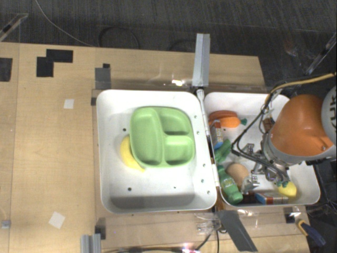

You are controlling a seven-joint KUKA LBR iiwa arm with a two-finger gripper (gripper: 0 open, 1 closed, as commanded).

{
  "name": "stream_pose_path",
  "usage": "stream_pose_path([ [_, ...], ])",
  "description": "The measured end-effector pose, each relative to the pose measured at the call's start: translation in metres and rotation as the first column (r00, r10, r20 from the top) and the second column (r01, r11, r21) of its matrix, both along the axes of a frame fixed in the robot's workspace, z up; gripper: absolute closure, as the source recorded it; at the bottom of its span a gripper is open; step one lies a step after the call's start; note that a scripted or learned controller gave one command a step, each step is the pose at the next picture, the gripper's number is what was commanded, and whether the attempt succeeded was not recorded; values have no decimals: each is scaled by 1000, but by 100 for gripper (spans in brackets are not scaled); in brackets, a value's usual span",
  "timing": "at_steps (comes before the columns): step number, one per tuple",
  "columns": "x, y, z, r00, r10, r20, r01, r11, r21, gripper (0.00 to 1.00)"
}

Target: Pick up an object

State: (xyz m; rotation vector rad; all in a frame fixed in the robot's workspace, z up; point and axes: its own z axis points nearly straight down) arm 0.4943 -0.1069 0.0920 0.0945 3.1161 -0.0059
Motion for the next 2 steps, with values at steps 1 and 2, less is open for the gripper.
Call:
stream_pose_path([
  [1,-4,-11,7,999,-47,-13,48,999,4,0],
  [2,0,-30,0,993,116,-1,-116,993,1,0],
])
